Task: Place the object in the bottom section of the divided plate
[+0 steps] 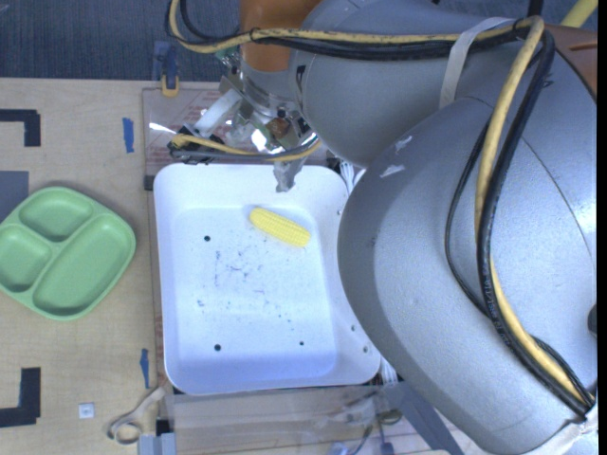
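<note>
Pickup step: claw (285, 176) hovering, grip unreadable, corn (280, 226) just below; next, straight down, then divided plate (63, 251) far left.

Arm (455, 207) hides bin (190, 254) right side; pincer (285, 176) tips too small to tell.

White bin (180, 282) on wooden bench (85, 150), blue tape (128, 134), black corner marks (26, 126).

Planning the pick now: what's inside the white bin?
The bin holds a yellow corn cob near its far edge, lying just below the pincer. The arm covers the bin's right side, so anything there is hidden.
</note>
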